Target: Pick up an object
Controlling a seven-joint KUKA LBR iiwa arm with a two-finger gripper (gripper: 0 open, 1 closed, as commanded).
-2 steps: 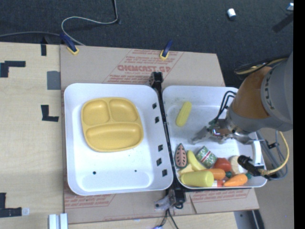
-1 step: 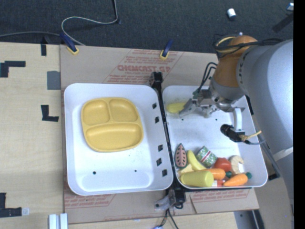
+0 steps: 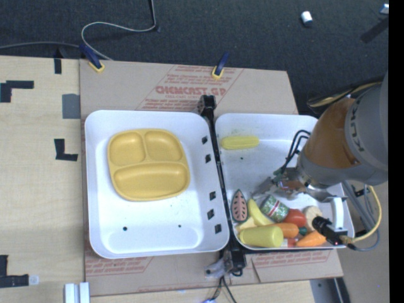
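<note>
Your pincer [image 3: 282, 183] sits low in the right bin [image 3: 271, 145], just above the toy food pile [image 3: 278, 223]. You cannot tell whether it is open or gripping anything. The yellow tray [image 3: 149, 164] lies in the left bin [image 3: 101, 188].

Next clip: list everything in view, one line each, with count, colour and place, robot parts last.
Bins: two, white, side by side on cardboard.
Tray: one, yellow, three compartments, left bin.
Corn: one, yellow, right bin, far end, alone.
Toy food pile: several pieces, right bin, near end; yellow, red, orange, green; a striped slice at its left.
Clamps: two, blue and yellow, cardboard's far edge.
Cable: one, white, dark floor beyond.
Arm: one, grey with orange band, over right bin.
Gripper: one, above the pile; grip unclear.
</note>
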